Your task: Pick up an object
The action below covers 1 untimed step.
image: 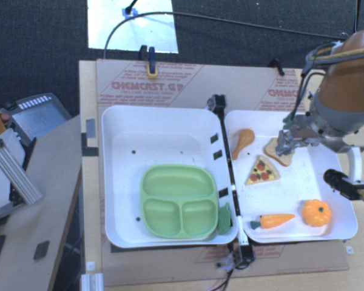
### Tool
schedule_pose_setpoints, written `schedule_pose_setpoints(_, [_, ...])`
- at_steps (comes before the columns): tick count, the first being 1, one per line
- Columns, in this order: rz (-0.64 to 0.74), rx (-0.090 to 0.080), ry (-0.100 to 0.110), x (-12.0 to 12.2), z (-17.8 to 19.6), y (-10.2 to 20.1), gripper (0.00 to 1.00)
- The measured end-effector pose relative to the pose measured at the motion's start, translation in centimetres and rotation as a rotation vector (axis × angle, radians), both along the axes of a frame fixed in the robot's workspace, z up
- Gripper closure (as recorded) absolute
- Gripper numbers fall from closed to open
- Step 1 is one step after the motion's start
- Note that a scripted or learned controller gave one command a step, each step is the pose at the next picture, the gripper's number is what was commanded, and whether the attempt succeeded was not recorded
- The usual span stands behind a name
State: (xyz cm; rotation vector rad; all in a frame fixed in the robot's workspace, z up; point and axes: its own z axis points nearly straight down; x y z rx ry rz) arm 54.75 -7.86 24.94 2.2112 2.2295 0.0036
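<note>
Nearest the camera, along the front of the right bin (349, 228), a toy carrot (273, 220) and a small orange pumpkin (316, 213) are seen lying flat on the white floor, untouched and well apart from the arm. In the left bin (118, 123), a green divided tray (178, 200) is set toward the front, with a small green piece (224, 220) wedged just beside it against the wall between the bins.

Further back in the right bin, a pizza slice (262, 172) is found near the middle, and a drumstick (242, 142) is laid beside the dividing wall. Neither is raised from the bin floor.

Beyond these, the pincer (287, 143) is lowered over a tan toast-like piece (279, 154) at the back of the right bin, and appears to be touching it or just above it. Whether the pincer is wide, narrow or closed on anything cannot be told from this angle, since its tip is seen from above and is blurred against the piece.

The task is judged to be in its grasping stage: the approach is made, an object is singled out, but nothing is shown lifted. A firm grip and the lift out of the bin are left to be done. Every object is seen resting on a bin floor, all on the desk (188, 77).
</note>
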Motion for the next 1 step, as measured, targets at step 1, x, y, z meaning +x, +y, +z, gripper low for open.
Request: schedule_pose_setpoints(1, [-0.002, 0.000, 0.000, 0.04, -0.98, 4.86, 1.00])
